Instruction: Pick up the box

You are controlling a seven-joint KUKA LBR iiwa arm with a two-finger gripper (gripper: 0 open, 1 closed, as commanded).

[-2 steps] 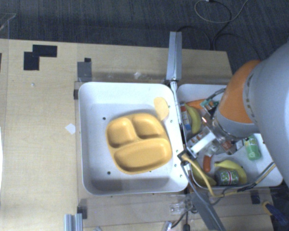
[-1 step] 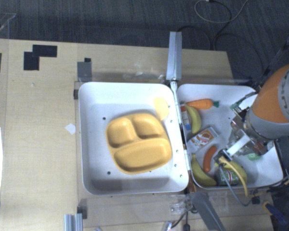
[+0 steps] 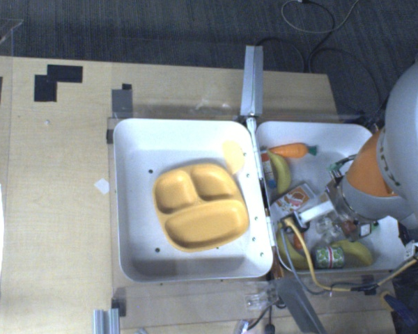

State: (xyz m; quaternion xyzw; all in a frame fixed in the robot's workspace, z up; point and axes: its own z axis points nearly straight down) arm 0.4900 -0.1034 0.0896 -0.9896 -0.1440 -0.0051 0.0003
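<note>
The gripper (image 3: 325,223) is hovering just beside the box (image 3: 293,200) (finger state unreadable), so it's needing a centred, vertical descent clear of the bananas (image 3: 281,173).

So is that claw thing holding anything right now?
Gripper: down in the right bin beside the box; grip state cannot be told.

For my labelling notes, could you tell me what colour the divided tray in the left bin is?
The divided tray is yellow, seen clearly in the camera view.
</note>
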